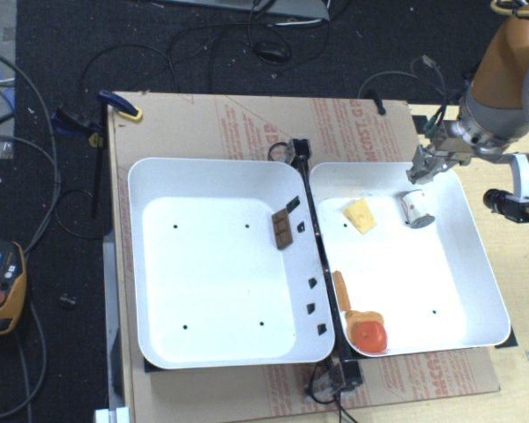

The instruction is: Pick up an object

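Note:
My gripper point(420, 169) hangs over the far rim of the right bin point(476, 263), with the grey and orange arm behind it at the upper right. Just below it, a small white cylinder point(414, 207) lies on the bin floor, apart from the gripper. A yellow wedge point(360, 215) rests to the left of the cylinder. At the bin's near left corner sits a red ball point(369, 335) beside an orange stick point(340, 290). In the left bin point(159, 263), a brown bar point(283, 229) lies near the right wall.
The two bins meet at a black divider point(313, 227) with small black clips along it. Brown cardboard point(247, 122) lies under both bins. Cables and a metal bar lie on the dark floor beyond.

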`<action>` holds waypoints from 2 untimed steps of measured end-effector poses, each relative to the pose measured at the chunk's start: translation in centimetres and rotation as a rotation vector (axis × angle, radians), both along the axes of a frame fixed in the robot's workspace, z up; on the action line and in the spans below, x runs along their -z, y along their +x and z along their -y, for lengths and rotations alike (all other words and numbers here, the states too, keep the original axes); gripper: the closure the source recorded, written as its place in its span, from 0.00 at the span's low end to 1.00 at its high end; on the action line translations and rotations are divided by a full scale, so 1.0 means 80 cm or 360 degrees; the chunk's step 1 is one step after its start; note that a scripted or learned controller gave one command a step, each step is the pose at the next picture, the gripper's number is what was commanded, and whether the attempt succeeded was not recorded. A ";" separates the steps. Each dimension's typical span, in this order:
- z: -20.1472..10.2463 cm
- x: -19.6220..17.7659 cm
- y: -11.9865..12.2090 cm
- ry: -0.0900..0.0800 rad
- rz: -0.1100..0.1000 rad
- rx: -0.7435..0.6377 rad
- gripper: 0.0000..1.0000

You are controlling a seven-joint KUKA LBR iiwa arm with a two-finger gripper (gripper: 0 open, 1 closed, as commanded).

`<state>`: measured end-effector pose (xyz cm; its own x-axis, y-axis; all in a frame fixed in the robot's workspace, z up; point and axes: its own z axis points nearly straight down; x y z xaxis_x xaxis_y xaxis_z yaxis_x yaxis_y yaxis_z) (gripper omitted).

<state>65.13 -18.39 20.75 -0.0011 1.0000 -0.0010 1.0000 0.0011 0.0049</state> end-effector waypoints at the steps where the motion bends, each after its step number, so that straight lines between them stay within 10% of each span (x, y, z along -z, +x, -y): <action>1: 0.000 -0.013 0.000 0.0001 -0.0006 0.0001 1.00; 2: -0.057 -0.023 0.004 0.0003 -0.0006 -0.0004 1.00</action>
